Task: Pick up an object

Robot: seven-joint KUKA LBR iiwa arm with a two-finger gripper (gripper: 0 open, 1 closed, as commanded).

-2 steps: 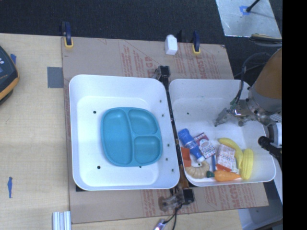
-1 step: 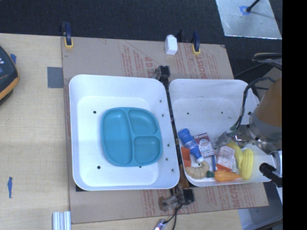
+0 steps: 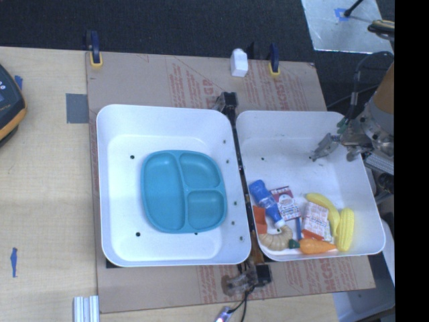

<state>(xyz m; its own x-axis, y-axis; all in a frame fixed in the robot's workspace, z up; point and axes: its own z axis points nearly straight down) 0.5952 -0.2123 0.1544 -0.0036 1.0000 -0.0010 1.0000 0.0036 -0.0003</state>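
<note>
My gripper (image 3: 333, 154) hangs over the back right part of the right bin (image 3: 281, 129), reaching in from the right edge. Its two grey fingers (image 3: 322, 147) stand apart, so it is open with nothing between them. The objects lie heaped along the bin's front wall, well in front of the gripper: a blue bottle (image 3: 263, 198), a red-and-white packet (image 3: 287, 202), another packet (image 3: 315, 220), a yellow banana (image 3: 323, 204), a yellow corn cob (image 3: 345, 229), an orange carrot (image 3: 315, 247) and a pale ring-shaped piece (image 3: 276, 237).
The left bin (image 3: 120, 126) holds a blue divided plate (image 3: 184, 191). A white block (image 3: 238, 62) and clamps sit at the back edge of the cardboard. A dark device (image 3: 8, 102) lies at the far left of the bench.
</note>
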